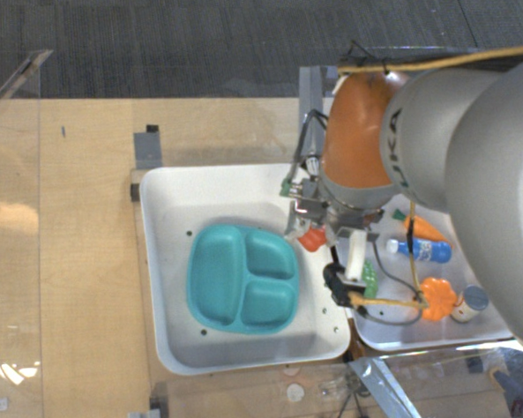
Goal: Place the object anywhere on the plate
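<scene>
A teal divided plate (244, 278) lies in a white bin (167, 254). A red-orange object (313, 238) shows beside it. The other white bin (446, 329) holds a blue-labelled bottle (420, 250), an orange carrot-like toy (426, 230) and an orange flower-shaped piece (437, 297).

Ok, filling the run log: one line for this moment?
gripper: over left bin | red object: at gripper, hold unclear | teal plate: bare
</scene>
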